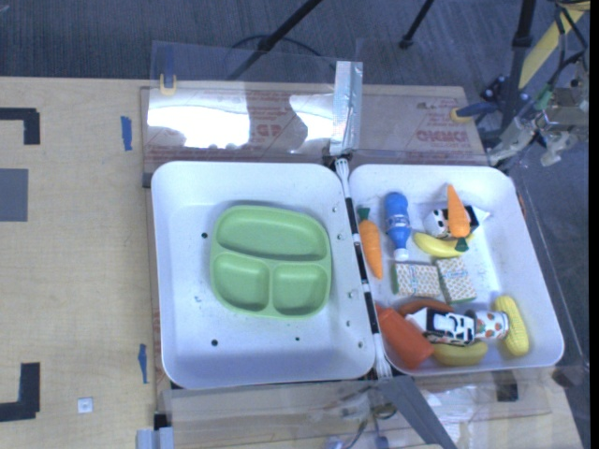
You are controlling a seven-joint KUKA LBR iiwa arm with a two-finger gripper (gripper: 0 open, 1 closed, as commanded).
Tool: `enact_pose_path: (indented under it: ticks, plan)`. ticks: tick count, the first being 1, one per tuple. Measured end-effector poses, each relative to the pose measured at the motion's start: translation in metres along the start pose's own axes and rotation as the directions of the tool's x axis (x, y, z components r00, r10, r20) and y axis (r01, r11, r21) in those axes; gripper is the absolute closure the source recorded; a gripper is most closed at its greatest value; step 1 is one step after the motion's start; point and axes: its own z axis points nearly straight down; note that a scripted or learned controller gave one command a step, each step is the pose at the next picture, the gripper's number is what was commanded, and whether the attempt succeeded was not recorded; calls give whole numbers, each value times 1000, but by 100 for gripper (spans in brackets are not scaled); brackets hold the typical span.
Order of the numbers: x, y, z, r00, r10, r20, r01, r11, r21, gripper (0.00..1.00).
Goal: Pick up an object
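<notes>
The right bin (538, 251) holds several small items. Among them are a blue bottle (397, 221), an orange carrot (372, 248) along the bin's left wall, a yellow banana (438, 244), a second carrot (458, 211), two patterned square pads (432, 278), a black-and-white toy (450, 324), an orange cup (405, 338) and a yellow corn cob (512, 324). A grey metal assembly with yellow cables, which looks like my gripper (535, 127), sits beyond the bin's far right corner, away from all the items.
The left bin (173, 279) holds a green divided plate (271, 260). A clear plastic wall (243, 110) and a taped post (346, 101) stand behind the bins. Tripod legs cross the dark floor at the back.
</notes>
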Motion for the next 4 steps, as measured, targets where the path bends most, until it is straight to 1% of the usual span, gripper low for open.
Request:
enact_pose_path:
  ticks: [1,2,3,4]
  plan:
    - [5,23,93,993,-115,1,115,993,0,0]
    - [14,22,197,983,-185,-16,185,983,11,0]
    - [-2,-46,195,972,-233,-12,233,972,-10,0]
    - [-5,-45,184,973,-230,-2,230,973,-15,100]
